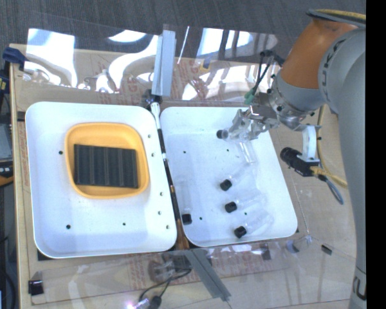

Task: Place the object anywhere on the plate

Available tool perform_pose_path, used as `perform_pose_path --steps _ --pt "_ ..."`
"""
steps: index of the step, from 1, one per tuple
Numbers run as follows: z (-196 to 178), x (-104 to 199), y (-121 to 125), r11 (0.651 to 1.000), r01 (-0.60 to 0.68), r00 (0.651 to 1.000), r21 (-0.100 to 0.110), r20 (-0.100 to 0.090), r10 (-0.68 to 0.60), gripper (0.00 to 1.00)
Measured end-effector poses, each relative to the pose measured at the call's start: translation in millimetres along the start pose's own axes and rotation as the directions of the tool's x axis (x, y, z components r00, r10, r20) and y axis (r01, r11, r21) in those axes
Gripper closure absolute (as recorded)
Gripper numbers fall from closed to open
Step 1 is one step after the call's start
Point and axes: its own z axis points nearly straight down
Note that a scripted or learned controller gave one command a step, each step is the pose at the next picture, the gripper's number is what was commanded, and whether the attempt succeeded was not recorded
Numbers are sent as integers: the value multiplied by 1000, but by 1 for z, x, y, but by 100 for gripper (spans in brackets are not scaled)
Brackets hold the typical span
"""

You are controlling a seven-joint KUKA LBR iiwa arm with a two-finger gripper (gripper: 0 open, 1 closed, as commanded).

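My pincer (239,129) hung over the right bin's (199,234) far edge, fingers closed on 1 clear bottle (235,131) with a black cap. 3 more clear bottles (244,205) lay toward that bin's near right corner. 1 yellow plate (106,137) sat in the left bin (51,230).

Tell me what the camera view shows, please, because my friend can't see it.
A grey and orange robot arm reaches in from the right, its gripper over the top of the right white bin, where small clear bottles with black caps lie. The left white bin holds a yellow plate with a dark ridged middle.
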Motion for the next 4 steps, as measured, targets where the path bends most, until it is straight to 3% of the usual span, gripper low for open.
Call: perform_pose_path --steps 1,2,3,4 --pt "45 18 -55 990 139 990 4 -1 -139 100" --pt "50 45 -116 942 335 942 2 -1 -335 100" --pt "34 121 -142 892 452 892 -6 13 -452 100" --pt "-23 162 -115 843 538 843 0 1 -538 100"
